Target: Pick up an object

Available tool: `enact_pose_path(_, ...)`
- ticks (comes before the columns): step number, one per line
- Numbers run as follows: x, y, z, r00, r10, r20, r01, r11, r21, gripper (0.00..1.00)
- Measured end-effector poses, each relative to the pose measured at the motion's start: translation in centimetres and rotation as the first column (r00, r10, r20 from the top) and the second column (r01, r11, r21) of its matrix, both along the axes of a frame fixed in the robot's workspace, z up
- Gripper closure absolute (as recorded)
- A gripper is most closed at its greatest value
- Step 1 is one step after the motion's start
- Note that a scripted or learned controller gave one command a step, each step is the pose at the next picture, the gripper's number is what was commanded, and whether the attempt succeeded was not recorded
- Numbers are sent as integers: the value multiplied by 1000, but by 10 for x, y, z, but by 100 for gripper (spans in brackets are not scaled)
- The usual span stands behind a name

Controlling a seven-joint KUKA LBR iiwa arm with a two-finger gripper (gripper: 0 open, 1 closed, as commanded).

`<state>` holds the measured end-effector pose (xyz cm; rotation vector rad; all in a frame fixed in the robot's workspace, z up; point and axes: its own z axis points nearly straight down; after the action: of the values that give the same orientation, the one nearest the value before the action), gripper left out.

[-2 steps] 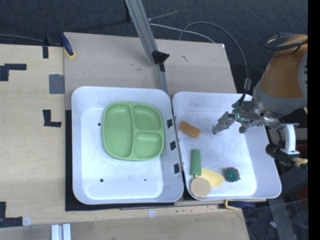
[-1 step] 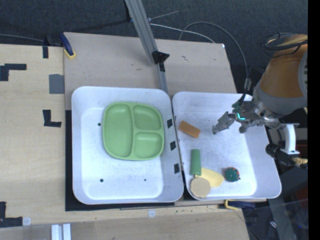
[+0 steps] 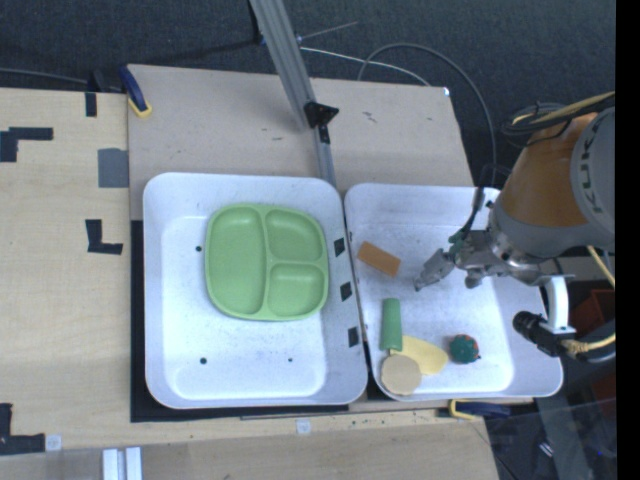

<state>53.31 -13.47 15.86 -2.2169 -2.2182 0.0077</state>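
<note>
The right bin [image 3: 400, 208] holds several small objects. An orange-brown block [image 3: 379, 258] lies near its left wall. A green cylinder [image 3: 390, 324] lies below it, next to a yellow piece [image 3: 428, 355] and a tan round disc [image 3: 402, 373]. A small green and red ball [image 3: 462, 348] sits toward the front right. My gripper [image 3: 450, 274] hangs over the middle of the right bin, right of the orange-brown block and above the ball. Its fingers are spread open with nothing between them.
A green divided plate [image 3: 267, 261] lies in the left bin [image 3: 170, 348]. A metal pole [image 3: 290, 58] slants in from the top toward the seam between the bins. Cables [image 3: 420, 58] trail across the bench behind the right bin.
</note>
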Motion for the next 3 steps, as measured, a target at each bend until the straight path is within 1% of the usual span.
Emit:
enact_pose_path(1, 5, -5, -48, 1000, 1, 0, -1, 1000, 0, 0)
enact_pose_path(2, 5, -5, -70, 1000, 1, 6, -1, 1000, -1, 0)
enact_pose_path(3, 5, -4, -60, 1000, 2, 5, -2, 1000, 0, 100)
